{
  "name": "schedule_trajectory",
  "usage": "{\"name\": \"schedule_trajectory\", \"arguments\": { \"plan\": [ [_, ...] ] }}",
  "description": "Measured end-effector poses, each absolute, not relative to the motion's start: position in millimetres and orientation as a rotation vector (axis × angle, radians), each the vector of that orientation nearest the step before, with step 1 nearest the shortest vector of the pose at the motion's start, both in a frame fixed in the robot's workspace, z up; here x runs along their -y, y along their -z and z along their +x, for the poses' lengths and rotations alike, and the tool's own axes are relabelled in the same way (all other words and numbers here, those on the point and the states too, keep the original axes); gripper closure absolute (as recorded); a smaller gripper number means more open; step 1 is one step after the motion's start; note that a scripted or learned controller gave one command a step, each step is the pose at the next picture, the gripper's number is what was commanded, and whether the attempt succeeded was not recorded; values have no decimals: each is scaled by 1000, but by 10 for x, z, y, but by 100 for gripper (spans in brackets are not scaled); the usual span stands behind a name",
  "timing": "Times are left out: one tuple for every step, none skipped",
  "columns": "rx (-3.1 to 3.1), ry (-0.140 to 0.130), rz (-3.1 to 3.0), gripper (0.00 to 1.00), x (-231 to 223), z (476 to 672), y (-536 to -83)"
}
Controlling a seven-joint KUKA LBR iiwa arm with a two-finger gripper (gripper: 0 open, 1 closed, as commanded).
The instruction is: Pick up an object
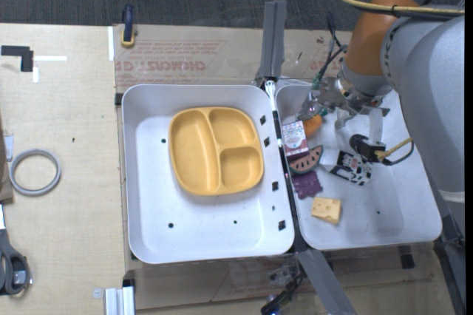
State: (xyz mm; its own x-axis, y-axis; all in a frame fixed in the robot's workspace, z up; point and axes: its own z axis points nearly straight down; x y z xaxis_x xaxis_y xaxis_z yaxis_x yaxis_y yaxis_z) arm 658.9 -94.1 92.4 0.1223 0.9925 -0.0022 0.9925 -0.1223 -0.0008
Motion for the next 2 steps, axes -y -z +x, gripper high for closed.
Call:
{"name": "schedule_trajectory", "arguments": {
  "plan": [
    [-2083, 6, 2349, 100, 942, 6592, -1019],
    [-1982, 2, 2436, 100, 305, 6592, -2035]
  ]
}}
